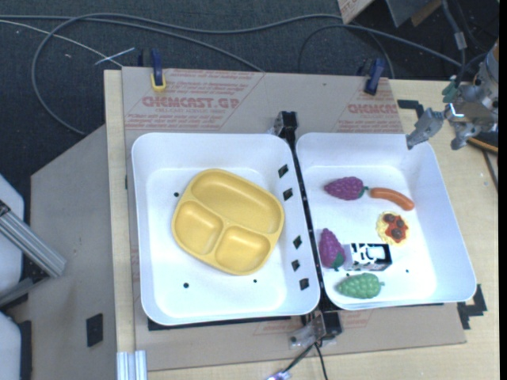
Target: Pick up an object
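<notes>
So far nothing is held: the hand [440,127] hangs with its fingers spread over the far right corner of the right bin [453,212], well apart from the toys. The sausage [392,198] is nearest, with a purple grape bunch [344,188] just beside it. The green grapes [360,286], the other purple bunch [330,248] and a black-and-white block [370,255] crowd together, so a descent there could nudge neighbours or close on none.
</notes>
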{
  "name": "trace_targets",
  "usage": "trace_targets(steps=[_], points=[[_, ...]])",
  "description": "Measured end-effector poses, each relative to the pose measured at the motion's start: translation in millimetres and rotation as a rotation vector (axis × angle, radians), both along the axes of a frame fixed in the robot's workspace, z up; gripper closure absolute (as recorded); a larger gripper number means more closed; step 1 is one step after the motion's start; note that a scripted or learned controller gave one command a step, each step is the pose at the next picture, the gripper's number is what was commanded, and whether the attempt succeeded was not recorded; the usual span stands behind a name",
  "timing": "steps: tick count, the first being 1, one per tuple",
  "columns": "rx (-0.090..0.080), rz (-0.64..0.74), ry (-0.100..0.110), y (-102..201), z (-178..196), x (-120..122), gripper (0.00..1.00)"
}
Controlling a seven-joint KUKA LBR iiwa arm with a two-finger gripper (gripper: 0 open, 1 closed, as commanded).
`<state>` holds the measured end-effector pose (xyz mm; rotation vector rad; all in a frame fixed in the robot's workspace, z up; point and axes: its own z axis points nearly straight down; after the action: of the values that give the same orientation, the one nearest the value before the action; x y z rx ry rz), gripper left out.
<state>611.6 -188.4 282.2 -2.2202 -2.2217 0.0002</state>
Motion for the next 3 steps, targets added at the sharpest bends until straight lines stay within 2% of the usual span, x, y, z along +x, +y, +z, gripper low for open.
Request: trace_targets(steps=[2, 3], points=[[0.001, -0.001, 0.004, -8.1, -86.8, 5.0, 0.00], [0.002, -0.001, 0.006, -11.3, -136.1, -4.8, 0.00]])
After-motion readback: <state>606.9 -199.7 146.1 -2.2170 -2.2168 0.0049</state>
